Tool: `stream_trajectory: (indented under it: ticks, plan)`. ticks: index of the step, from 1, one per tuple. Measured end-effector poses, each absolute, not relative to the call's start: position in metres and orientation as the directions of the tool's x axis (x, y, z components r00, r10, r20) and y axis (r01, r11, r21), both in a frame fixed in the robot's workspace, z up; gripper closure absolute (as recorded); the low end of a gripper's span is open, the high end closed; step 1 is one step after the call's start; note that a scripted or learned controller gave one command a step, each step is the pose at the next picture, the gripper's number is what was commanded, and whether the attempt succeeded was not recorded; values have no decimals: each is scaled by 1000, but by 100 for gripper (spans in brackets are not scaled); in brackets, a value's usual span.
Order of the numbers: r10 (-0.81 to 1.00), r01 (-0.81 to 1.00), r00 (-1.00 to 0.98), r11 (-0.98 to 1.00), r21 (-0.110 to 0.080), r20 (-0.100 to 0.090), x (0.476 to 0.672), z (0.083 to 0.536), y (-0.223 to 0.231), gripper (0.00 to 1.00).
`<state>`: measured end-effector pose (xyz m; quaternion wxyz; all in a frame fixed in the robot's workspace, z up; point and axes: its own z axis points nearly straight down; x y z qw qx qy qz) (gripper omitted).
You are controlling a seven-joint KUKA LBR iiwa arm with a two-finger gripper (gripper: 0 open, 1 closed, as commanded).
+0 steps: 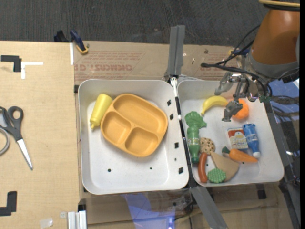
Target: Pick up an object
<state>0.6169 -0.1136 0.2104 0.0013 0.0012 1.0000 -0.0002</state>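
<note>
Pale wooden bench [38, 142] at frame left carries scissors [16, 132]. Centre-left, one white bin [95, 175] holds an orange divided plate [132, 124] beside a yellow bottle [99, 109]. Right bin [271, 171] holds a banana [213, 102] and an orange fruit [242, 109]; the gripper [234, 109] hovers there, its open-or-closed state unclear.

Orange fruit [242, 109] — round, in right bin's far part; beside banana [214, 102].

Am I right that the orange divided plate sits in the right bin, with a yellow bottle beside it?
Not quite: the camera view shows the orange divided plate in the left bin, not the right one. The yellow bottle does lie beside it.
</note>
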Motion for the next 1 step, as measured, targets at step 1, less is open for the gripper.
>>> stream_trajectory:
  ticks: [1]
  plan:
    - [69,69,-998,998,-1,-6,648,94,-139,0]
